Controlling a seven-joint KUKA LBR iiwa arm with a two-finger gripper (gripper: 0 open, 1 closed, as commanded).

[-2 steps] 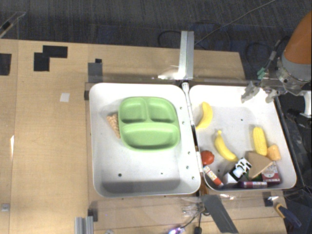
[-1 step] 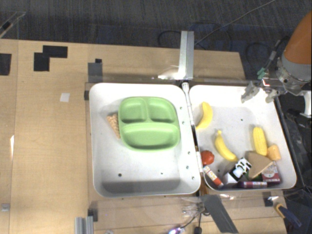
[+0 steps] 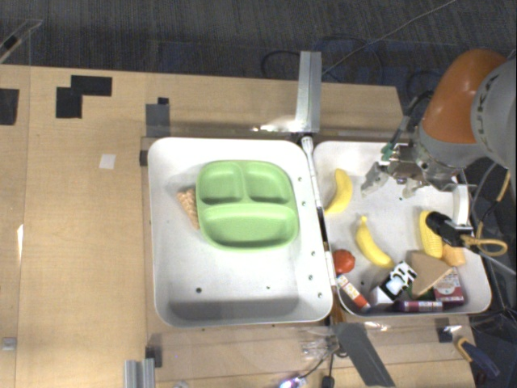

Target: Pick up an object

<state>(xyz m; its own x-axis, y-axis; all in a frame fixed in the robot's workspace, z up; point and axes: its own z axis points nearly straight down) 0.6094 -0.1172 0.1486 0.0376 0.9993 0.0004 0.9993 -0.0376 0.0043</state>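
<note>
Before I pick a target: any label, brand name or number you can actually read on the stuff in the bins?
Nothing legible.
Black-and-white box: bold markings, too blurred to read.
Dark marker along the right bin's front wall: label too small.
Red-capped tube: print unreadable.
Bananas, green tray: no text seen.

Two white bins (image 3: 166, 297) — three bananas (image 3: 340, 192), one green tray (image 3: 245, 204), perhaps one tomato (image 3: 344, 260).

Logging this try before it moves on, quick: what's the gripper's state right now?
Gripper: above the right bin, beside the upper banana, nothing visibly in its grasp; open or closed cannot be told.
</note>
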